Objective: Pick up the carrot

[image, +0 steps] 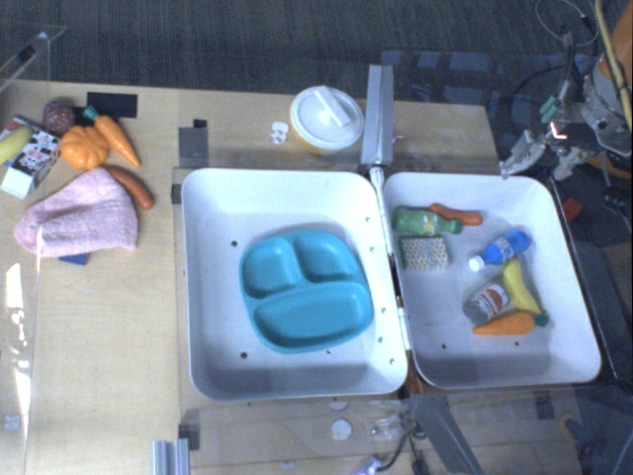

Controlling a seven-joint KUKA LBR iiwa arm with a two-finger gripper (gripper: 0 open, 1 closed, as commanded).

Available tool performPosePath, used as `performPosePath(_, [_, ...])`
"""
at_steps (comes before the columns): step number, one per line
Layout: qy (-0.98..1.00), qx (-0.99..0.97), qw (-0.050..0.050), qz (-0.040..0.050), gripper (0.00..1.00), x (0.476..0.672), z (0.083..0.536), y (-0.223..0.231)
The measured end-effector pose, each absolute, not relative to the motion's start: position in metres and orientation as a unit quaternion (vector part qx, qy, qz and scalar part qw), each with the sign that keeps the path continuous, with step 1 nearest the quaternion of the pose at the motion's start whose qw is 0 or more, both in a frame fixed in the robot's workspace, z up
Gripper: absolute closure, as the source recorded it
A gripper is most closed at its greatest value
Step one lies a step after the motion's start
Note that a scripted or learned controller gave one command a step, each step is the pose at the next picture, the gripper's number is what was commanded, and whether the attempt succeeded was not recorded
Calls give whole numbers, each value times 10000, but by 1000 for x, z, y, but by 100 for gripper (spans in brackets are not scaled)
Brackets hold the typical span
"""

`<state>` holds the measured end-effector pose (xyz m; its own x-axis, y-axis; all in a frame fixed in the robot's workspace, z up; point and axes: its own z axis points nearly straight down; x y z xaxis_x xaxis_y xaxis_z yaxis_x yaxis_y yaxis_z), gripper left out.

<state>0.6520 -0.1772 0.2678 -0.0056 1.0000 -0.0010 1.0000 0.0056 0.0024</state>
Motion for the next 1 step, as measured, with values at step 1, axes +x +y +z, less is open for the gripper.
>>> performPosePath(1, [6593, 7519, 1, -2, 0, 601, 165, -183])
